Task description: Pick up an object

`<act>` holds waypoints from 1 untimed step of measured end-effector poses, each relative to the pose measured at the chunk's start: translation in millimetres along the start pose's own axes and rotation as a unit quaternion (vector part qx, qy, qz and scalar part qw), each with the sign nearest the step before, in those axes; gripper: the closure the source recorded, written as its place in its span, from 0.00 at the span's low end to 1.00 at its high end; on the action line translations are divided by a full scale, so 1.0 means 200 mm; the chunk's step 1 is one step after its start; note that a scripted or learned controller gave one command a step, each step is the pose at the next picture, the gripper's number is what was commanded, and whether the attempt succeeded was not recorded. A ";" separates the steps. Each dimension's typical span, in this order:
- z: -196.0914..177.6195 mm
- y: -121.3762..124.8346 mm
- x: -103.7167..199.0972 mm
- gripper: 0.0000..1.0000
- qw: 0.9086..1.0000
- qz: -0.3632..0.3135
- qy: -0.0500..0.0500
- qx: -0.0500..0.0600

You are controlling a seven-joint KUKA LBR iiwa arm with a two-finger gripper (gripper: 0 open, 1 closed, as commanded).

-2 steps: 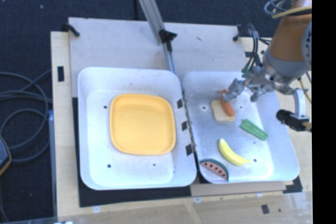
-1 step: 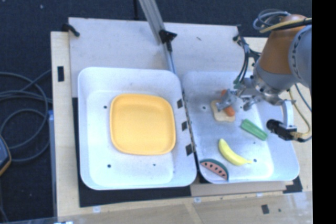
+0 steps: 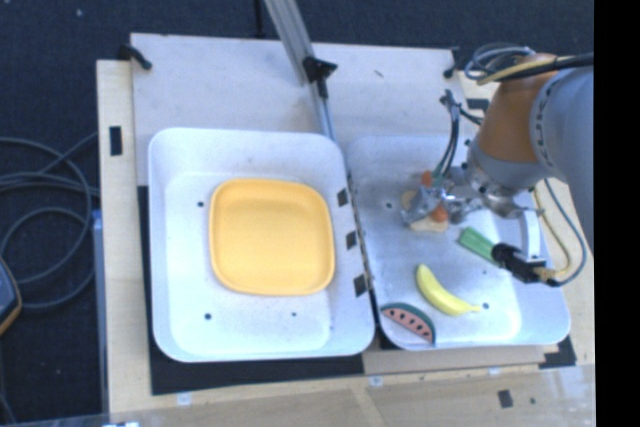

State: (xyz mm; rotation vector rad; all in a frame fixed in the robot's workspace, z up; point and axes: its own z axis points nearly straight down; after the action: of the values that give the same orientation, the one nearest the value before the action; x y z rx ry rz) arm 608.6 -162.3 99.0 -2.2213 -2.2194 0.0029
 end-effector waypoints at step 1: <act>-0.06 0.00 0.00 1.00 1.000 0.000 0.000 -0.002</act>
State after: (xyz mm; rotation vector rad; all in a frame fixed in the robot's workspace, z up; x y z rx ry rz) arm 609.5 -162.7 111.3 -2.2241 -2.2201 -0.0018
